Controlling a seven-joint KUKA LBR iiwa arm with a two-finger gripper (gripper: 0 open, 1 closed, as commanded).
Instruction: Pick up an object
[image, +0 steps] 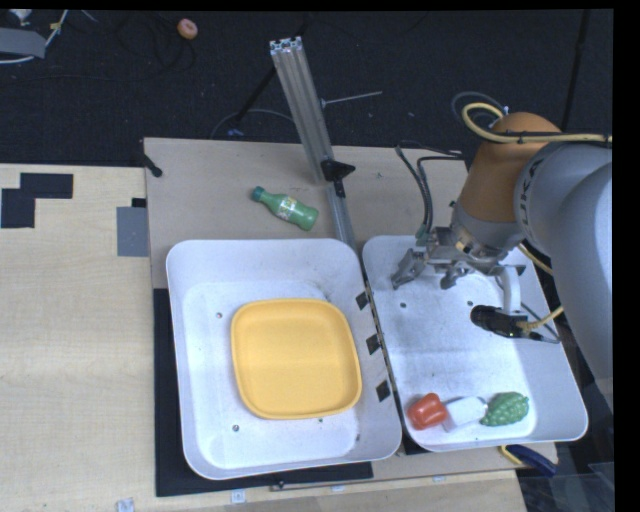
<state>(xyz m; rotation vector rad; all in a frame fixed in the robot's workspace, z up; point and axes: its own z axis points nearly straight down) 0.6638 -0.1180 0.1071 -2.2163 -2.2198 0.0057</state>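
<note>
My gripper (427, 276) hangs over the far end of the right bin (440, 345), open, with its fingers spread and nothing between them. At the near end of that bin lie a red pepper (427, 410), a small white object (464, 412) and a green bumpy object (505, 408), side by side and well apart from the gripper. A yellow square plate (296, 357) lies flat in the middle of the left bin (200, 300).
A green bottle (285, 207) lies on its side on the bench behind the left bin. A slanted aluminium post (308, 105) rises behind the gap between the bins. Black clips (372, 343) join the bins' shared edge.
</note>
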